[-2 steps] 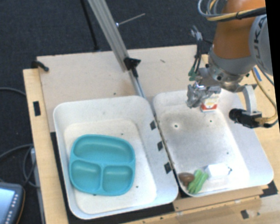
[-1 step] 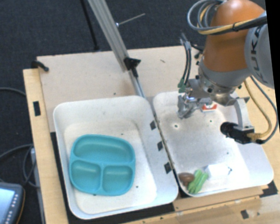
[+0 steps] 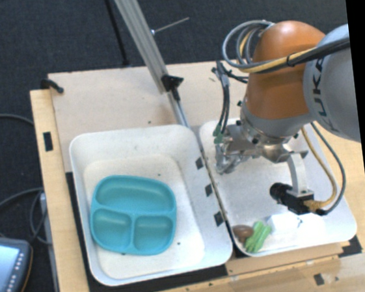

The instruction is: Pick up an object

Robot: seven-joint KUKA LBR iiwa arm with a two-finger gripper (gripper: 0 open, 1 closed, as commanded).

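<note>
My gripper point(image 3: 226, 158) hangs over the far left part of the right bin point(image 3: 253, 189), close to the wall between the two bins. The orange band and grey wrist above it hide much of that bin's back half. At the bin's near edge a green elongated object point(image 3: 260, 234) lies tilted, with a small brown rounded object point(image 3: 243, 231) touching its left end. A white object point(image 3: 284, 222) sits just right of the green one. All three lie well toward the camera from the gripper, and I see nothing in its grasp.
The left bin point(image 3: 187, 154) holds a blue divided plate point(image 3: 133, 214). A slanted aluminium post point(image 3: 148, 44) rises behind the bins. A black fitting with cables point(image 3: 292, 197) hangs from the arm over the right bin. A tablet point(image 3: 3, 270) lies off the bench at the left.
</note>
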